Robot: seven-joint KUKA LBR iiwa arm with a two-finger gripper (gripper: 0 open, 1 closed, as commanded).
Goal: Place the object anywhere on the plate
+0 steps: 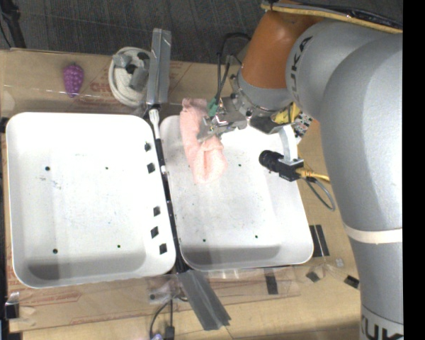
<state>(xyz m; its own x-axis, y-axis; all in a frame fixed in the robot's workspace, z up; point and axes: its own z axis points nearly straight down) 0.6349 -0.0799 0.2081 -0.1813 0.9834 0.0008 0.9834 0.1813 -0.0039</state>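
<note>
Claw [218, 122] sits low at twelve o'clock of the right bin [283, 232], right on the upper part of the pink cloth [204, 151]; whether it's clenched or released, I cannot tell. Cloth lies crumpled against that bin's far-left corner, trailing toward six. Left bin [78, 190] sits alongside. On the table [35, 83], a purple object [73, 78] at eleven o'clock.

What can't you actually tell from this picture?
- Gripper fingers: too small and cluttered in the camera view to judge whether they grip the pink cloth.
- Bench behind the arm: hidden by its bulk.
- Purple object: too small to identify.
- A plate: I cannot make one out.
</note>
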